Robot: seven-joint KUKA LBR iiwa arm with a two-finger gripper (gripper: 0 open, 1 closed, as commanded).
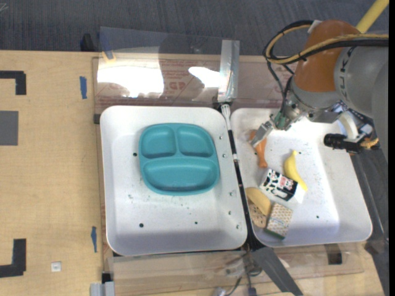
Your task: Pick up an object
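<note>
At the near edge of the right bin point(345, 227) lie a small patterned box point(279, 219) and a tan piece point(259, 201), with a black-and-white pack point(279, 185) and a banana point(293, 168) just beyond. The hand point(266, 132) hangs over the bin's far left corner, its opening impossible to tell, directly above an orange carrot point(261, 154). The carrot, the nearest candidate, lies just toward the camera from the hand, its long axis running near to far.

The candidate objects are lying in the right bin point(345, 221), grouped toward its left side. A yellow banana point(295, 171) is lying at a slant near the middle. Just below it, a black-and-white patterned carton point(279, 185) is resting tilted. An orange carrot-like piece point(262, 155) is lying near the left wall. A tan bread-like item point(259, 200) and a speckled sponge-like block point(279, 219) are sitting near the front.
</note>
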